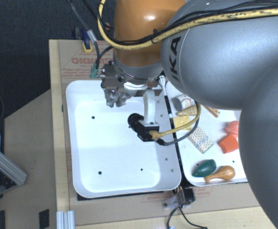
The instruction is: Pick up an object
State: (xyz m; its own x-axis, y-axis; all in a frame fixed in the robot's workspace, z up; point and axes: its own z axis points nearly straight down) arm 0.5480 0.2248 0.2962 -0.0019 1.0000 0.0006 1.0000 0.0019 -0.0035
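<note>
My gripper hangs below the orange band over the far part of the left white bin, near its back wall. Nothing lies under it on the bare floor there. The loose objects lie in the right bin: a red-orange block, a teal rounded piece, a tan wooden pear-like shape, a patterned flat pad and a yellow item partly behind the cable. The arm hides much of the right bin.
A black connector with a yellow cable hangs from the arm over the left bin's right side. The grey arm body covers the upper right. Cardboard bench surrounds the bins; metal framing stands at lower left.
</note>
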